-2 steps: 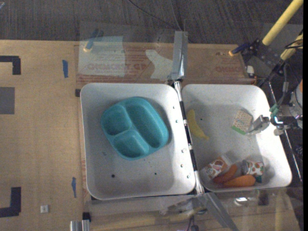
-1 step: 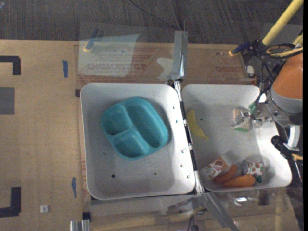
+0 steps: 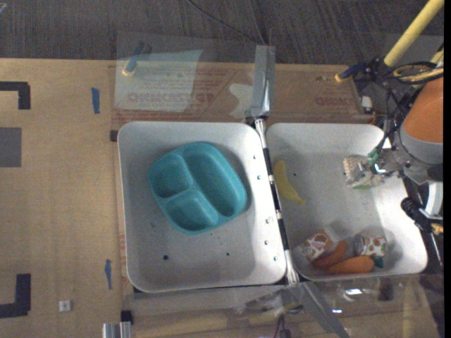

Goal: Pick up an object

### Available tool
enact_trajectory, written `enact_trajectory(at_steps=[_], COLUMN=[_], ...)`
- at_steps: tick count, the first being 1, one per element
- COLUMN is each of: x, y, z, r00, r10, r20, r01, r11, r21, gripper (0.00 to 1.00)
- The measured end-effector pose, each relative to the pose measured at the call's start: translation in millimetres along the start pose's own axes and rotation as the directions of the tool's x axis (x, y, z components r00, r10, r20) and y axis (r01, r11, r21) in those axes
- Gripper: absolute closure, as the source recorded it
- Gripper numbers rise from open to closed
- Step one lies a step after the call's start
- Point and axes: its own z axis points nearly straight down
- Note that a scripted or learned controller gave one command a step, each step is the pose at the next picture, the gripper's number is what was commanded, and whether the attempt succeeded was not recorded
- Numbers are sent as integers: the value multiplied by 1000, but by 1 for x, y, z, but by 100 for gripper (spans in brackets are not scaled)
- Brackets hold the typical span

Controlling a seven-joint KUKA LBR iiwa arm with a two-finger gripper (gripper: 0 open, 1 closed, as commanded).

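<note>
- Left shallow white bin (image 3: 141, 259): holds a teal divided plastic plate (image 3: 198, 186).
- Right white bin (image 3: 320, 146), beside it: yellow banana (image 3: 287, 182), orange carrots (image 3: 343, 259), small printed cartons (image 3: 318, 243).
- Gripper (image 3: 363, 172) over right bin's far-right area; grip state cannot be told.

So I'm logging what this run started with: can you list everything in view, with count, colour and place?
Shallow white bins: 2, white, side by side on the bench; left, right.
Divided plastic plate: 1, teal, middle of left bin.
Banana-shaped piece: 1, yellow, right bin, near its left wall.
Carrot-shaped pieces: 2, orange, right bin, near front edge.
Small printed containers: 2, white with red and green; one left of the carrots, one right.
Tape strips: several, blue, on the cardboard bench.
Robot arm: 1, grey with orange band, right side.
Gripper: 1, over right bin.
</note>
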Motion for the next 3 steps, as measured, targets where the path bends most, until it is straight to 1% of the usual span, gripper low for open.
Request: enact_trajectory(at_steps=[1,2,3], x=[18,25,46], y=[60,62,82], z=[-97,-185,-112], r00=[1000,952,917], r10=[7,306,399], r20=[1,2,2], r01=[-7,-306,-399], r11=[1000,952,917], r21=[2,2,10], gripper=[100,100,100])
